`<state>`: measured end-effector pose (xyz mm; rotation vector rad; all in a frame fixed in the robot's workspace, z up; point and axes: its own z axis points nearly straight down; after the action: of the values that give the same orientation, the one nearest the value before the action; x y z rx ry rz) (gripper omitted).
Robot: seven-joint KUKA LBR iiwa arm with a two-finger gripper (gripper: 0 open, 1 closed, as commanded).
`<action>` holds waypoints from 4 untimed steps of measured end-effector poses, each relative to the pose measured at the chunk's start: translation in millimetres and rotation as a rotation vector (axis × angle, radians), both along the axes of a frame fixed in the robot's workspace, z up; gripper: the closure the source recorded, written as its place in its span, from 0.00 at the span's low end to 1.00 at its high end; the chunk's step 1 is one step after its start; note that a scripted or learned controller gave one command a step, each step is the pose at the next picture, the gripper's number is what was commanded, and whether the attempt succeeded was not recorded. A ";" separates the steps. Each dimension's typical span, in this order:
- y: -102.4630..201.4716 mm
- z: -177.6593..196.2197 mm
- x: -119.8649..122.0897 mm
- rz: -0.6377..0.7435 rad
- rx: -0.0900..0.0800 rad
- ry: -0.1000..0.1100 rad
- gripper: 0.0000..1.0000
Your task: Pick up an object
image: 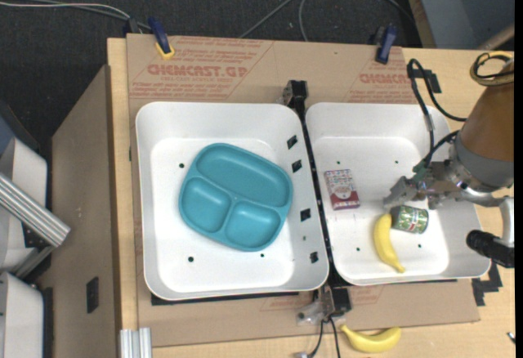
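With the hand (406, 199) poised over the small green-labelled can (409, 220) beside the yellow banana (386, 243) near the right white bin's (368, 123) front edge, grip state indeterminate, you should confirm closure before lifting; the brown cardboard surface (245, 62) stands on dark carpet.
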<state>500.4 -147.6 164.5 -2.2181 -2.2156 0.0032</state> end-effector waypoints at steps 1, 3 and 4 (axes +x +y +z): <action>-0.3 -59.0 6.7 0.001 -0.005 -0.013 0.00; 7.9 13.1 9.5 0.004 -0.004 -0.013 1.00; 8.1 48.7 11.0 0.003 -0.004 -0.011 1.00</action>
<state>511.5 -139.5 213.2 -2.2227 -2.2266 -0.0048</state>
